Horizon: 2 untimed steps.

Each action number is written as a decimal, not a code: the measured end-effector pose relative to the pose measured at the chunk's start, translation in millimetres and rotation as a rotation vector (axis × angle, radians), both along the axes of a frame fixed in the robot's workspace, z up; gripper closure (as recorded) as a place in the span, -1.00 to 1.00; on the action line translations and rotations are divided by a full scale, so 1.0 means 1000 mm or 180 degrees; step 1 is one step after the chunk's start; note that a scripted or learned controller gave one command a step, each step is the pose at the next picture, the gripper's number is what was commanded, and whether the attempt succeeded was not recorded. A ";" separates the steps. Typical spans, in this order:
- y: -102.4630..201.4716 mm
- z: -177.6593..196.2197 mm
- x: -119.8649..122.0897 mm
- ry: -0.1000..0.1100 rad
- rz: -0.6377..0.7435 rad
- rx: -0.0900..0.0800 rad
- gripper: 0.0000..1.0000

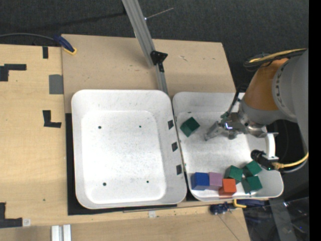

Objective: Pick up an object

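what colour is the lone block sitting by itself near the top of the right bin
Green. The lone block lies apart from the cluster, seen in the camera view.

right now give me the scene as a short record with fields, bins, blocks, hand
bins: two shallow white bins side by side, left white bin, right white bin
lone block: dark green cube, upper part of right bin
cluster: blue cube, lilac cube, orange cube, three green cubes, near edge of right bin
hand: over right bin, right of the dark green cube, holding nothing visible
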State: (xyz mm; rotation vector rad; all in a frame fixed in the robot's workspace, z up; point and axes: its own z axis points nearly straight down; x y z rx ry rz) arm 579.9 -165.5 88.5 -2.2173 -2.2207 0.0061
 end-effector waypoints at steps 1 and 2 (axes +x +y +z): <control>0.001 0.013 0.001 -0.0009 0.0005 0.0003 1.00; 0.005 0.055 0.003 -0.0025 0.0001 0.0000 1.00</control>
